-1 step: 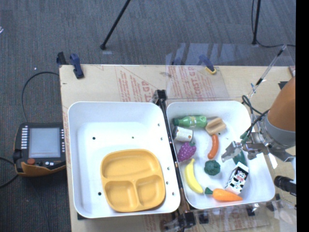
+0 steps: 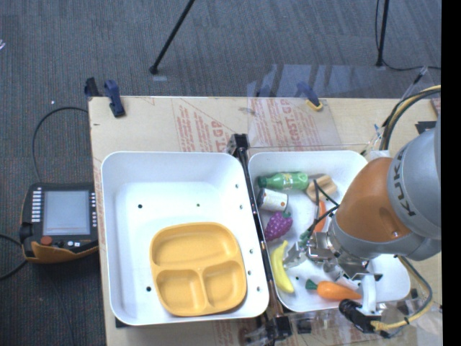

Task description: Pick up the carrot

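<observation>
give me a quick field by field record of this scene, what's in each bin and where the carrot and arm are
left bin: holds a yellow divided plate
right bin: holds a green bottle, purple grapes, a banana, a small can and the carrot
carrot: lies flat near the front edge of the right bin, green end pointing left
arm: reaches in from the right, over the right bin
tool: low over the bin, just behind the carrot; finger state cannot be told
carrot held: not visibly
</observation>
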You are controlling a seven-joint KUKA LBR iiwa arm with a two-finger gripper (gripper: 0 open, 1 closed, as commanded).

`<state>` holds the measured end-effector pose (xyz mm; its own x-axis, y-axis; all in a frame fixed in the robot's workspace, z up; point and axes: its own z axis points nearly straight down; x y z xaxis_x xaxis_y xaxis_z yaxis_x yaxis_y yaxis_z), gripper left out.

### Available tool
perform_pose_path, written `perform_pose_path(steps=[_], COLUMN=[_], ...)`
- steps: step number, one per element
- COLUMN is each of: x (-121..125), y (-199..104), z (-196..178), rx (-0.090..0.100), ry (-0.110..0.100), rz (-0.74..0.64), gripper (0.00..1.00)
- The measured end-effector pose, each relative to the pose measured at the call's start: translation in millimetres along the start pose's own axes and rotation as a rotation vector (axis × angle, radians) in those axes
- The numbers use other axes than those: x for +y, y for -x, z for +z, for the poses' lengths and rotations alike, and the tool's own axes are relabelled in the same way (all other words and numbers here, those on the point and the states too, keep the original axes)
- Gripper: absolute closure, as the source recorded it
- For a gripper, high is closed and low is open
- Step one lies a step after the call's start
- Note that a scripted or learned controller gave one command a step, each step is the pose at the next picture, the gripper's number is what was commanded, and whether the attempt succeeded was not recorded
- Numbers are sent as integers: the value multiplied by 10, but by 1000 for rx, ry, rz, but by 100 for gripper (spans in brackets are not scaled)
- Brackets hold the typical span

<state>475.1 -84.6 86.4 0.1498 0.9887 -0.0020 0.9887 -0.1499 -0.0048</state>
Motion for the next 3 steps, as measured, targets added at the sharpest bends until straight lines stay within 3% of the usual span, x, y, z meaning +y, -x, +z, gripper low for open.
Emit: perform_pose_path(steps=[1, 2, 3], x=[-13, -14, -18], y=[2, 4, -136], z=[-80, -78, -1006], rx=[6, 6, 4], ry=[-9, -9, -2], rz=[11, 11, 224], gripper=[100, 0, 0])
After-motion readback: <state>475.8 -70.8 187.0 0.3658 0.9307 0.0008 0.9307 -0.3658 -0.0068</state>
